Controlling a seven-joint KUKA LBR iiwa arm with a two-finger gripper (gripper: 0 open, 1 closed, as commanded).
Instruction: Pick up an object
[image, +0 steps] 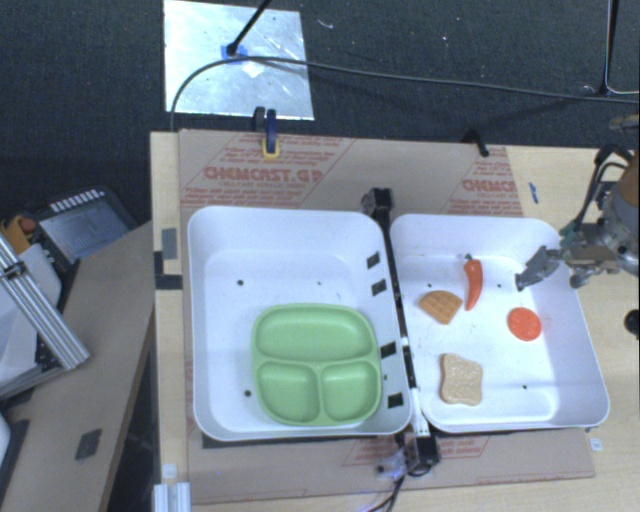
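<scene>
Mostly smooth plastic — round red disc (524, 324); ridged green tray (316, 362).

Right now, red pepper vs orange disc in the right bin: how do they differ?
The red pepper is long, thin and darker red, lying nearly straight up the picture; the orange disc is round and flat-looking. The pepper almost touches the tan wedge; the disc lies apart. Both sit in the right bin, ungrasped.
</scene>
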